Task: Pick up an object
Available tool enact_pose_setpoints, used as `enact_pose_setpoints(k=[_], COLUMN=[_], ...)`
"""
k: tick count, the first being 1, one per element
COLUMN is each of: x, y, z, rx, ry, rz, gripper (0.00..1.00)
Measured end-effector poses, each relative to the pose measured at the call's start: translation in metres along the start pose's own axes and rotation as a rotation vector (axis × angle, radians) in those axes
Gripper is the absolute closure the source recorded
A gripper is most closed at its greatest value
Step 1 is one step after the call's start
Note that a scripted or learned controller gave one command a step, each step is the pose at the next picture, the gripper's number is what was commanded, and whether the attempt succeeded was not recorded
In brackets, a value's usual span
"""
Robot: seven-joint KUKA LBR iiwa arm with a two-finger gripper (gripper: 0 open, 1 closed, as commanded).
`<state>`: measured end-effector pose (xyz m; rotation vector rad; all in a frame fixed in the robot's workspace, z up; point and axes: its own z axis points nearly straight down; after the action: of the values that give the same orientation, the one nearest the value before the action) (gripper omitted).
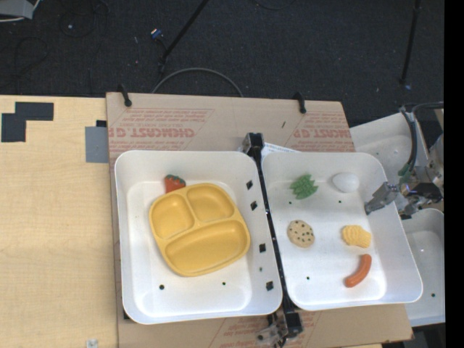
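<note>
Jaws at right bin's [395, 296] rim; five foods [300, 233] inside.

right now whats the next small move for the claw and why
Probably slide the claw inward over the right bin toward the yellow toy food, the closest piece. The claw sits at the bin's right rim, over none of the toys, and nothing is between its fingers.

A single fixed camera looks down from above at a slant, far enough back to take in both white bins [125, 194] side by side, the wooden bench [51, 223] to the left and dark floor [290, 42] along the top.
</note>
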<state>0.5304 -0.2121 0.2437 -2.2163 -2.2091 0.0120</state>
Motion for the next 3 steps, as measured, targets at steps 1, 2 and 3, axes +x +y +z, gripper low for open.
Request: enact_pose_setpoints(k=[1, 2, 3], x=[0.001, -0.001, 0.002], y=[0.002, -0.007, 0.001], z=[-0.007, 0.046, 0.094], rx=[-0.013, -0.007, -0.008], ry=[-0.004, 0.000, 0.000], rz=[-0.004, -0.003, -0.003], gripper=[0.00, 0.00, 0.00])
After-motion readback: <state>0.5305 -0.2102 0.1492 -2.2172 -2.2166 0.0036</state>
